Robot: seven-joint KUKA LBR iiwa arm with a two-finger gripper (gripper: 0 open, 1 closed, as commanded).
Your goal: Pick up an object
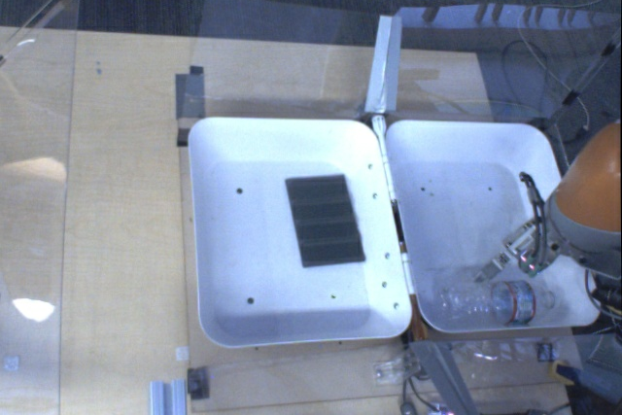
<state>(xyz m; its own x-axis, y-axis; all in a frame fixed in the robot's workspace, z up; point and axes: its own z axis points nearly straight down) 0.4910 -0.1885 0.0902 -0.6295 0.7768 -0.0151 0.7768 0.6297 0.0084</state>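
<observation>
A clear plastic bottle (483, 301) with a blue label lies on its side at the front of the right bin (457, 155). My gripper (516, 253) hangs low over that bin's right side, just behind and above the bottle, under the arm's orange band (593, 190). Nothing is visibly held in it. A dark ridged rectangular block (325, 220) lies flat in the middle of the left bin (212, 238), far from the gripper.
A raised divider (390, 209) separates the two bins. A grey upright post (383, 73) stands behind their junction. Cables run along the right side of the bench and below the right bin's front edge.
</observation>
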